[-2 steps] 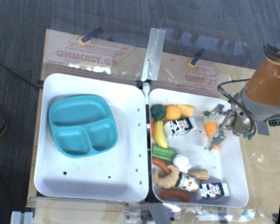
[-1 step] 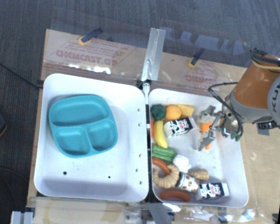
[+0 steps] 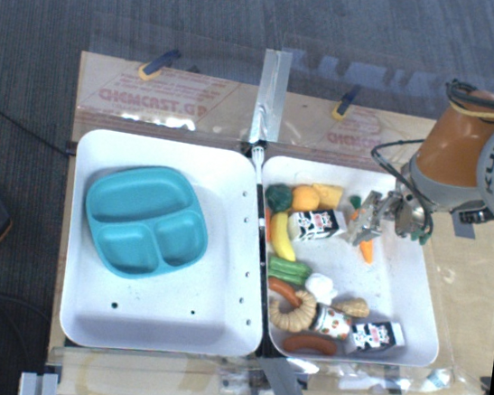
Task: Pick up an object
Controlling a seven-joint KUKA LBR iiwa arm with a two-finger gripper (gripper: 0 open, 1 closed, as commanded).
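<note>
Tool (image 3: 373,221) sat low in the right bin (image 3: 416,289), upper area, just right of the small milk carton (image 3: 316,225). Can't tell its opening from this angle. A small carrot (image 3: 366,251) lay right below the tool, touching or nearly so. Banana (image 3: 280,235), orange (image 3: 306,198) and other toy food sat to its left. Teal tray (image 3: 145,219) lay in the left bin (image 3: 104,309).

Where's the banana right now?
The banana lies in the right bin, near its left wall, just left of the small milk carton and above the green cucumber.
</note>
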